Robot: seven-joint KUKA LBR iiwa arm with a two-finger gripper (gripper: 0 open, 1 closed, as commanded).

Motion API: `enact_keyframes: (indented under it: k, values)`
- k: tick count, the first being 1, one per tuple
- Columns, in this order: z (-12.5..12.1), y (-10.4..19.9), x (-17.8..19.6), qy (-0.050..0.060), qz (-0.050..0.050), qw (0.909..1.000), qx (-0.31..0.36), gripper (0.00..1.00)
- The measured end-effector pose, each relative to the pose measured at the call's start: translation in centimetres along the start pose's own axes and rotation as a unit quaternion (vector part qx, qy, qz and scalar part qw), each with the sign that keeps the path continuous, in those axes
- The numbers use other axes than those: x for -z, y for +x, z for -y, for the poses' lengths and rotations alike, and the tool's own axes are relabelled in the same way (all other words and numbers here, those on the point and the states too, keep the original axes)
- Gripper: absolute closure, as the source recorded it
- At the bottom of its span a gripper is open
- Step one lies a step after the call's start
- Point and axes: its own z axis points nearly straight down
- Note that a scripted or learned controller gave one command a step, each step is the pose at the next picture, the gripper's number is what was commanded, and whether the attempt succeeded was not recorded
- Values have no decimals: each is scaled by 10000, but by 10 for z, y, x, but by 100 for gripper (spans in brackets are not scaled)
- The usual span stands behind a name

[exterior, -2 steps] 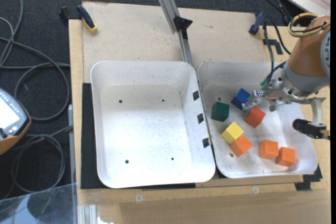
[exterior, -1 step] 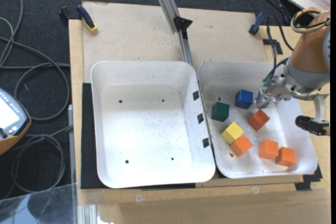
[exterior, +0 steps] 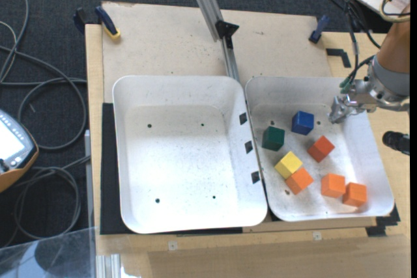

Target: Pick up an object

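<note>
two-finger metal gripper (exterior: 338, 112) over right white plastic bin (exterior: 374, 159), upper right part, cannot tell its state from this angle, nothing seen in it. blue cube (exterior: 303, 122) just at its 9 o'clock, apart. dark green cube (exterior: 273, 137) at 8. red-orange cube (exterior: 320, 148) at 6. yellow cube (exterior: 288, 164) touching an orange cube (exterior: 300, 180); two more orange cubes (exterior: 344, 189) at the bin's 5 o'clock.
</note>
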Motion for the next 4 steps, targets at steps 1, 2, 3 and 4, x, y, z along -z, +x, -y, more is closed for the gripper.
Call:
enact_keyframes:
  k: [1, 2, 3, 4]
  values:
    - [-4, -5, 62, -5, 5, 10000, 0, 100]
    - [-5, -5, 67, 22, -4, 10000, 1, 100]
    - [-3, 56, 65, 44, -25, 10000, 27, 100]
    - [-14, 111, 71, 27, -20, 10000, 28, 100]
